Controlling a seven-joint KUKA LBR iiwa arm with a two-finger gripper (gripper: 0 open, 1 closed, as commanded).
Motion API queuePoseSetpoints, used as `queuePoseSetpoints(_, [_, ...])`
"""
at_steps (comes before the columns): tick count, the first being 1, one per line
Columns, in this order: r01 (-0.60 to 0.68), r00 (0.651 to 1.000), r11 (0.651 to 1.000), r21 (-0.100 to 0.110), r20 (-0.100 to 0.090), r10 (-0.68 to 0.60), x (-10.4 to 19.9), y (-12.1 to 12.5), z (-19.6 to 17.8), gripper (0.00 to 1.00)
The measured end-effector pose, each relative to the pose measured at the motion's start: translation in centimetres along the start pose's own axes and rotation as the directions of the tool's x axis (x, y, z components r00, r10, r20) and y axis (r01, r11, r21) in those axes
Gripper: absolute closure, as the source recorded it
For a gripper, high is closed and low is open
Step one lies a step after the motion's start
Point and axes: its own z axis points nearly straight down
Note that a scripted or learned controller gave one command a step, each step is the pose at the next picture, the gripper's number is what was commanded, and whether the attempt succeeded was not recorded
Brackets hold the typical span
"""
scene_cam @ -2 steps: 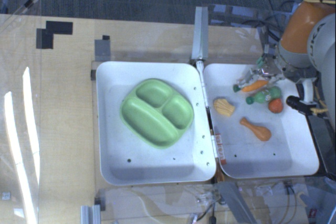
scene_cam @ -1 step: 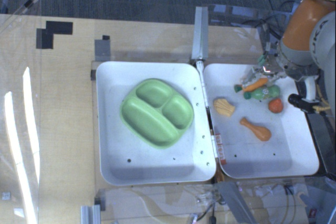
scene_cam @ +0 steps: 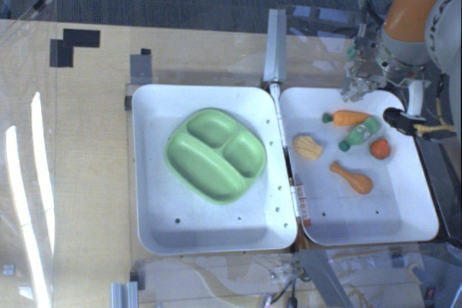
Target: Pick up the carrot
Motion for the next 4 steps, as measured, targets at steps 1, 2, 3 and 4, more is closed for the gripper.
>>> queuePoseSetpoints(1, [0.023, 1.0, 1.0, 0.001, 0.002, -0.023, -6.1, -0.4, -1.3, 1.0])
queuePoseSetpoints(2, [0.124, 0.992, 0.992, 0.002, 0.001, -0.124, -7.7, -2.5, -0.4, 1.0])
queuePoseSetpoints(3, [0.0, 1.0, 1.0, 0.002, 0.0, 0.0, -5.0, -0.7, 0.9, 1.0])
queuePoseSetpoints(4, [-0.023, 1.0, 1.0, 0.002, 0.0, 0.023, -6.7, -7.7, -1.4, 1.0])
